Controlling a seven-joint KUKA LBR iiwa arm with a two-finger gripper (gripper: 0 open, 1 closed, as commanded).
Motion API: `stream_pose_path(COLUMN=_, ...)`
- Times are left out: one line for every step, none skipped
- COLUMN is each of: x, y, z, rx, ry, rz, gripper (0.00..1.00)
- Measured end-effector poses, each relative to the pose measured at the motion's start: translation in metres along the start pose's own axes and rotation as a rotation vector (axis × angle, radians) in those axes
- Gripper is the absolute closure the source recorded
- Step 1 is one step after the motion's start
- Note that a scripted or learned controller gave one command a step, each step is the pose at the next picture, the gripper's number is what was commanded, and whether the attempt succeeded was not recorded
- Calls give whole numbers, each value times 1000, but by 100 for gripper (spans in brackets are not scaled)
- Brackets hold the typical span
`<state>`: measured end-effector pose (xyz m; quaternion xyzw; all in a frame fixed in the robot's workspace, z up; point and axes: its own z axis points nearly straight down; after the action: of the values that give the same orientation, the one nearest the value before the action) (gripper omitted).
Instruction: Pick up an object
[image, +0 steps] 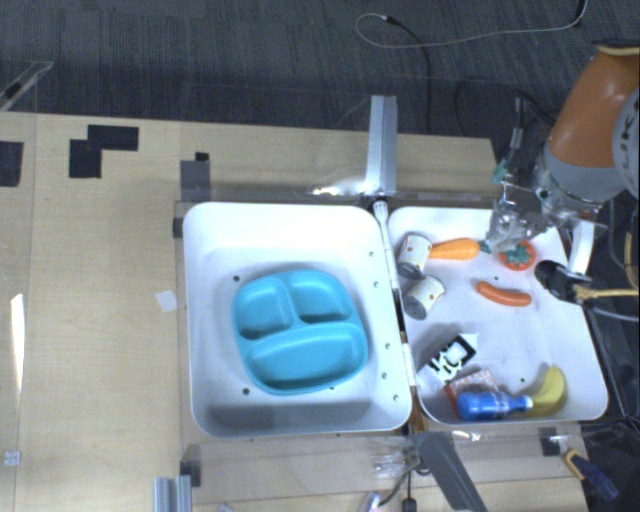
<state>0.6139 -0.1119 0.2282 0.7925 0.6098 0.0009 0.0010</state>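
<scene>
Hovering over the right bin (590, 385), the gripper (510, 235) sits above the carrot's (455, 250) green end. Whether its jaws are apart or together, I cannot tell.

Grey arm (590, 175), orange band (592, 115)

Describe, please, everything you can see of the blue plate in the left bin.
The blue divided plate looks like smooth, light-blue plastic, a rounded rectangle with three compartments: two smaller ones at the far side and one long one at the near side. It lies flat and right side up, slightly turned, on the floor of the left bin, roughly in the middle. Its compartments hold nothing, and only the bin touches it.
</scene>
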Motion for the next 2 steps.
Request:
stream_pose_path(x=11, y=-88, z=-4, rx=-1, ry=1, rz=108, gripper=100)
stream_pose_path(x=78, y=-151, z=-20, rx=1, ry=2, rz=57, gripper=100)
